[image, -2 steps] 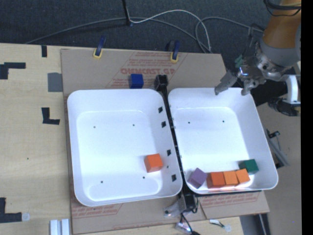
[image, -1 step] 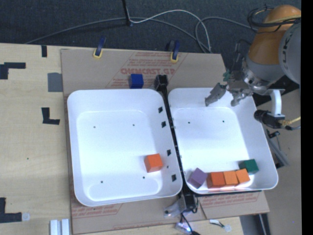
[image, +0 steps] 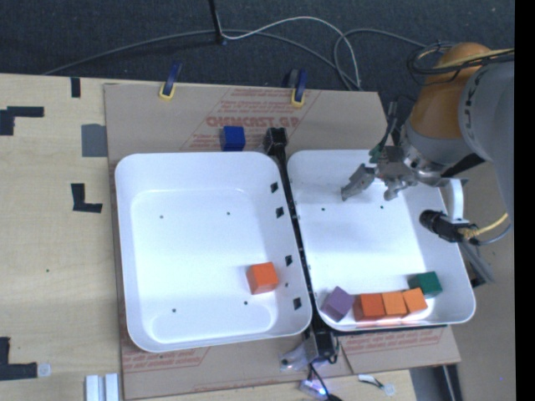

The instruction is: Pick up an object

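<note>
Two shallow white bins sit side by side on a cardboard sheet (image: pixel 251 115) over a pale wood bench (image: pixel 50 224), w/ dark carpet (image: pixel 100 15) beyond the far edge. Near edge of the right bin (image: pixel 368 241): a row of blocks along the front wall, running left-right — purple block (image: pixel 337 303) at the left end, turned a bit off-square, then three orange blocks (image: pixel 389 305) touching each other, then a green block (image: pixel 426 283) at the right end, slightly farther back. Left bin (image: pixel 167 182) holds one orange cube (image: pixel 262 277) near its front right corner, apart from the walls, roughly square to the bin. Black clips run down the seam btw the bins. Farther back, the gripper (image: pixel 374 186) hangs over the far part of the right bin, above bare floor, well apart from the block row. Its two fingers are spread apart, nothing btw them. Arm comes in from the right, orange band (image: pixel 439 98) above the wrist, grey body at the frame edge. Beyond the bins, a blue block (image: pixel 233 137) sits on the cardboard; two clamps (image: pixel 171 82) pin its far edge; cables trail across the carpet.
</note>
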`<state>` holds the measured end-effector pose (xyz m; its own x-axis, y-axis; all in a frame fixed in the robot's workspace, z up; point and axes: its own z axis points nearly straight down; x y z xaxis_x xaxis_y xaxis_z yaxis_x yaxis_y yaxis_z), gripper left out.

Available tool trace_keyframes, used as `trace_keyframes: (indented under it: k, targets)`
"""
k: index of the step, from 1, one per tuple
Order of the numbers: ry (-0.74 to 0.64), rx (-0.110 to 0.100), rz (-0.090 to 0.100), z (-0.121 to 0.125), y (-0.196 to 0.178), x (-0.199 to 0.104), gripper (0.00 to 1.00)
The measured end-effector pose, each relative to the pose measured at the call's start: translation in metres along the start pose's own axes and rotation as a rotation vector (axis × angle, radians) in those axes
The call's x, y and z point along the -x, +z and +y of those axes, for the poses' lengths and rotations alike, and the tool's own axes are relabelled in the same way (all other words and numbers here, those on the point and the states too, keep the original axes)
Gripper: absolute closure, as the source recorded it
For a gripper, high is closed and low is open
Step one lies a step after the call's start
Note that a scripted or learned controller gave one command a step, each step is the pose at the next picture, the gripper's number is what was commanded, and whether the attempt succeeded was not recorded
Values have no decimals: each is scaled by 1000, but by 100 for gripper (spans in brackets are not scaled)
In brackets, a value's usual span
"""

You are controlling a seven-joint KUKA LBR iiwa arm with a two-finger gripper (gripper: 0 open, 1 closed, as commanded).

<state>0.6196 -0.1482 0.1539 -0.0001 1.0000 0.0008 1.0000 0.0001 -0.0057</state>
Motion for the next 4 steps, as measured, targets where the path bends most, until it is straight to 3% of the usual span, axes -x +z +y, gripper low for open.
trace_keyframes:
  k: [1, 2, 4]
  targets:
    - [0, -1, 0, 0, 64, 0, 0]
    - [-1, 5, -1, 2, 50, 0, 100]
    - [0, 10, -2, 3, -48, 13, 100]
